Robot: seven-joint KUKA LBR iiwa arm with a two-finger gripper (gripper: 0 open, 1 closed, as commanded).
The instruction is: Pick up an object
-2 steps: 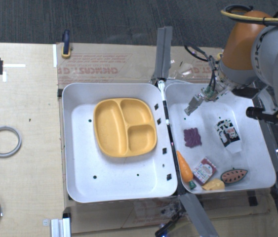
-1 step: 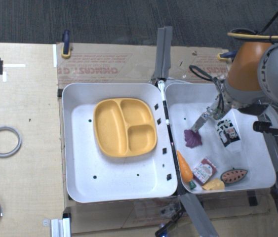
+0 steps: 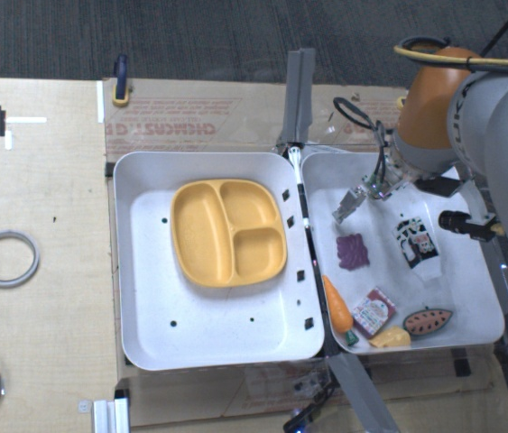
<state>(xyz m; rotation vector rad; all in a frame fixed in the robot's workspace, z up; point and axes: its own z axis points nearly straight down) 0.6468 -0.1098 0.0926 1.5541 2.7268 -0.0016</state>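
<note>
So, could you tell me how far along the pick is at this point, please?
Nothing looks picked yet. The gripper is low over the right bin, above the purple object, with nothing visible between its fingers. The carrot, red packet and black-and-white item lie in that bin. Grasping and lifting remain.
</note>
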